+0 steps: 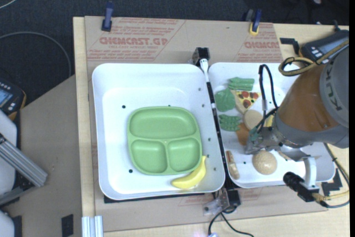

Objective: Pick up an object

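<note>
My arm (310, 108) reaches into the right bin (327, 172) | my fingers (256, 140): low among the toy food, opening cannot be told | beige egg (264, 162) just below them | pizza slice (246, 99) and green pieces (226, 101) farther up | left bin (111, 86): green divided plate (164, 139), banana (190, 176) at its corner.

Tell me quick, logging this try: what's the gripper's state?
Gripper: low in the right bin among the toy food; state cannot be told.
</note>
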`<action>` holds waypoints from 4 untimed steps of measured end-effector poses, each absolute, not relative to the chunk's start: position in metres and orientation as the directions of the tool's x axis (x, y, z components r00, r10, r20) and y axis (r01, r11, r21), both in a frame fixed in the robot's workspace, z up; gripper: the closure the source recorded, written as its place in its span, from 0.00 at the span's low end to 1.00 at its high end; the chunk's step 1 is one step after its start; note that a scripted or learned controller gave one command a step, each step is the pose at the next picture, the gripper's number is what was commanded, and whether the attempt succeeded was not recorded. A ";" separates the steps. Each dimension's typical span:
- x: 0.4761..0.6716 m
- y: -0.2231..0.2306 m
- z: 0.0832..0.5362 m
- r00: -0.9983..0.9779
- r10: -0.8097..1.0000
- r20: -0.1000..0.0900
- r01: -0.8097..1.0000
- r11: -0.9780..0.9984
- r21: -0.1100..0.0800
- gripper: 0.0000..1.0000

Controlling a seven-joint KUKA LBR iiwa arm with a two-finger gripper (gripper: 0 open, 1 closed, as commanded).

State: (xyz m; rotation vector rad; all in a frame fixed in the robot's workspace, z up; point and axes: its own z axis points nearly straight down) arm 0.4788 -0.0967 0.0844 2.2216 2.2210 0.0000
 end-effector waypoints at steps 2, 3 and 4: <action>0.478 -0.092 0.084 0.000 1.000 0.001 1.000 0.000 -0.003 1.00; 0.479 -0.092 0.084 0.001 1.000 0.001 1.000 -0.001 -0.001 1.00; 0.479 -0.093 0.084 0.000 1.000 0.001 1.000 0.000 -0.001 1.00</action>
